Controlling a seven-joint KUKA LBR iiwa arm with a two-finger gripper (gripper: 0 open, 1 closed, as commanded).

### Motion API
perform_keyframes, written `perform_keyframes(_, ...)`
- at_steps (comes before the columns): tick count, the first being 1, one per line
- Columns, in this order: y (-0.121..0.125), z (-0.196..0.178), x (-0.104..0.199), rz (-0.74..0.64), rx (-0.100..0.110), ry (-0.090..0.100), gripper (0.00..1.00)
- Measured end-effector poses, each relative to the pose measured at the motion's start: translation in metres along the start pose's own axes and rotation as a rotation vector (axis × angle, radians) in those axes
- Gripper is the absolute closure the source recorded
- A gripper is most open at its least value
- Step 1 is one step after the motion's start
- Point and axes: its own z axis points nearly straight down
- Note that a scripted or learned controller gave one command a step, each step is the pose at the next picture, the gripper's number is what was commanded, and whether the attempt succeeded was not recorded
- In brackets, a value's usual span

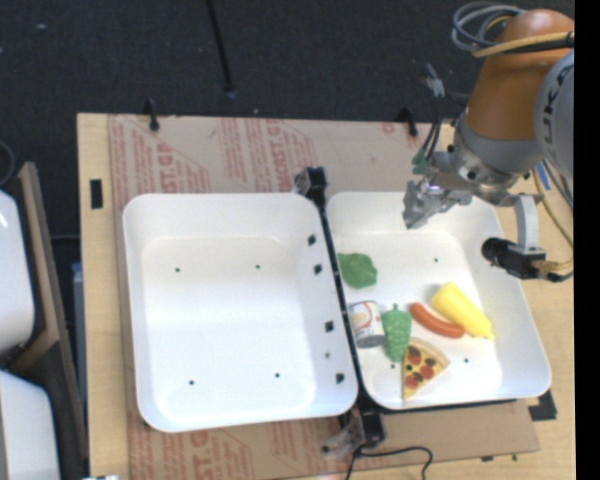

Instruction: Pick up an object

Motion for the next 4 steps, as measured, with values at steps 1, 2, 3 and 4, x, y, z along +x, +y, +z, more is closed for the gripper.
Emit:
perform_keyframes(1, -0.022, 0.014, 0.043, 0.000, 0.000, 0.000, 1.00)
perform_keyframes(2, -0.043, 0.025, 0.087, 0.000, 0.001, 0.000, 1.00)
perform_keyframes(3, -0.061, 0.014, 0.134, -0.001, -0.001, 0.000, 1.00)
perform_keyframes(4, -0.086, 0.005, 0.182, -0.002, -0.001, 0.000, 1.00)
